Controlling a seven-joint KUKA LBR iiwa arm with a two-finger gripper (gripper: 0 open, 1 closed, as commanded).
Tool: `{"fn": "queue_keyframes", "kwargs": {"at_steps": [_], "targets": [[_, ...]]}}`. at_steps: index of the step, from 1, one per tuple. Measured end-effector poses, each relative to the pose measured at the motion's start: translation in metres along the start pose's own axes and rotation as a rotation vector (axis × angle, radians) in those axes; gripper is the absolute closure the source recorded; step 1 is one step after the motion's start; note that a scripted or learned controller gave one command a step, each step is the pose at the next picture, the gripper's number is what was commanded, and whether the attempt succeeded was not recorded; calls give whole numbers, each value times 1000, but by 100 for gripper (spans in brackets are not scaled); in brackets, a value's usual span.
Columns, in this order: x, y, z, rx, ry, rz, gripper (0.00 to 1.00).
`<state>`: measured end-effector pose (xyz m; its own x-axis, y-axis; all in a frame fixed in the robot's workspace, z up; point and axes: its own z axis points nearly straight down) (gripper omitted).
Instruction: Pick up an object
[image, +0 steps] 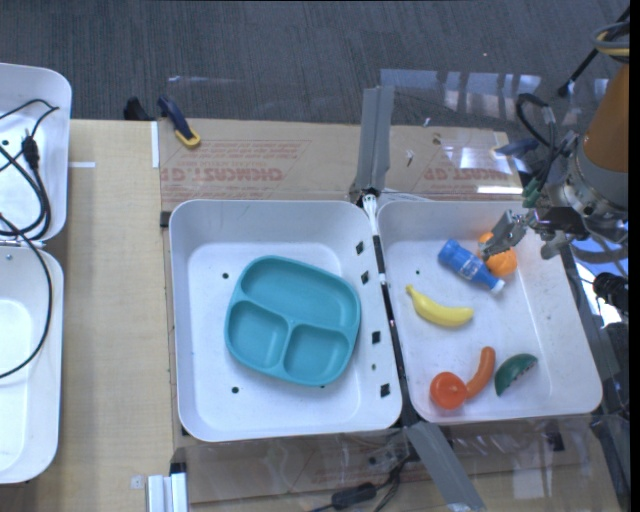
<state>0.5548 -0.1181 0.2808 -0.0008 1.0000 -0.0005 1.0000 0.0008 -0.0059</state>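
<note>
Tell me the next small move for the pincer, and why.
Probably lower the pincer a little straight down onto the orange. It sits at the far end of the right bin, just above the orange and beside the blue bottle, and nothing is seen between its fingers. The banana lies farther away, so the orange looks the nearest target.

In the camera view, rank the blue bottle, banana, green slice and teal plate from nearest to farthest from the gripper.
From the gripper:
1. Blue bottle, just beside it, right bin's far side.
2. Banana, mid right bin.
3. Green slice, right bin's near corner.
4. Teal plate, left bin.
</note>
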Motion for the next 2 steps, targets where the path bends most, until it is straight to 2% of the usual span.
{"fn": "queue_keyframes", "kwargs": {"at_steps": [1, 2], "targets": [[-62, 51, 120, 0, 1, 4, 0], [-85, 84, 166, -27, -5, 3, 0]]}}
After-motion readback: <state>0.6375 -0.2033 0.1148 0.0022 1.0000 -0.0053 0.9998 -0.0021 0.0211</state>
